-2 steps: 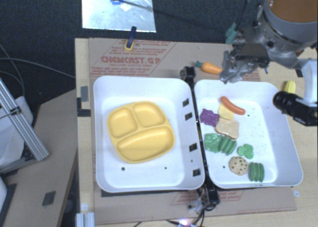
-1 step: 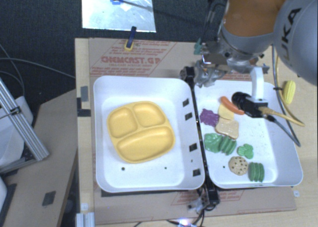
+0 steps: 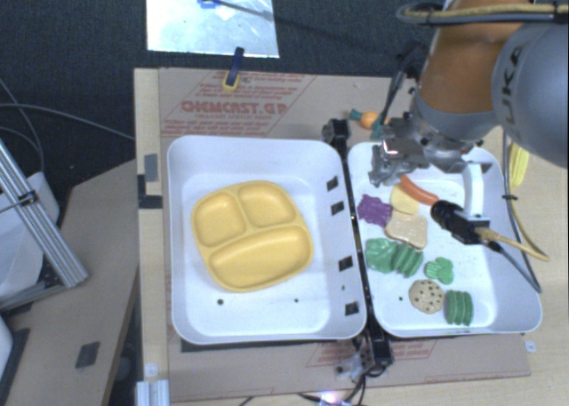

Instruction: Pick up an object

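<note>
My gripper (image 3: 388, 170) hangs over the back left part of the right bin (image 3: 507, 306). Just in front of it lie a purple grape bunch (image 3: 374, 210), an orange-red sausage (image 3: 416, 191) on a pale yellow piece (image 3: 404, 203), and a toast slice (image 3: 407, 230). Nearer the front are green leafy pieces (image 3: 392, 257), a small green piece (image 3: 438, 269), a cookie (image 3: 427, 296) and another green piece (image 3: 459, 306). Nothing shows between the gripper's tips.
The left bin (image 3: 191, 306) holds a yellow divided plate (image 3: 252, 234). A small orange and teal item (image 3: 364, 117) lies behind the right bin on the cardboard. The arm's bulk covers the right bin's back right corner.
</note>
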`<state>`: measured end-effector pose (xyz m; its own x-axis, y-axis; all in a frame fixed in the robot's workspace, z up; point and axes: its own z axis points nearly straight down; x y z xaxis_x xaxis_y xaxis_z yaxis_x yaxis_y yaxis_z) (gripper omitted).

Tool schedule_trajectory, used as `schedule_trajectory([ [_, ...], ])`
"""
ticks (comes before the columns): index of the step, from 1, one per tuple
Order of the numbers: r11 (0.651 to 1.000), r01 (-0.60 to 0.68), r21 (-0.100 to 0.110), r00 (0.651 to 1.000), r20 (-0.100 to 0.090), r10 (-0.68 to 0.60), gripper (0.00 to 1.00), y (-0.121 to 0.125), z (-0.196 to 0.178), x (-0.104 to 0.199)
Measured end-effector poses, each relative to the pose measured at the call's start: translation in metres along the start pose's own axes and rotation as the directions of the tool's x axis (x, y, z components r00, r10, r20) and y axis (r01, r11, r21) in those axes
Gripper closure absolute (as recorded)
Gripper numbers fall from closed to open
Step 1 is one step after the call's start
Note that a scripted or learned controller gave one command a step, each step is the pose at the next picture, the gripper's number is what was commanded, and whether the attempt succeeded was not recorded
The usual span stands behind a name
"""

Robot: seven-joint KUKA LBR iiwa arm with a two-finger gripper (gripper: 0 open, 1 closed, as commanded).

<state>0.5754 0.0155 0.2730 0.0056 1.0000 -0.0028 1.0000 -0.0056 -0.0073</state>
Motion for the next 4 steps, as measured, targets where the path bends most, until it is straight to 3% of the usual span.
schedule_trajectory([
  [1,1.0,0.009,-0.011,1.0,-0.001,-0.009,1.0,0.097,0.091,-0.012],
  [2,1.0,0.005,-0.006,1.0,-0.002,-0.005,1.0,0.056,0.088,-0.021],
  [3,1.0,0.002,-0.001,1.0,-0.003,-0.002,1.0,-0.035,0.089,-0.043],
  [4,1.0,0.01,-0.003,1.0,-0.005,-0.01,1.0,-0.09,0.09,-0.011],
])
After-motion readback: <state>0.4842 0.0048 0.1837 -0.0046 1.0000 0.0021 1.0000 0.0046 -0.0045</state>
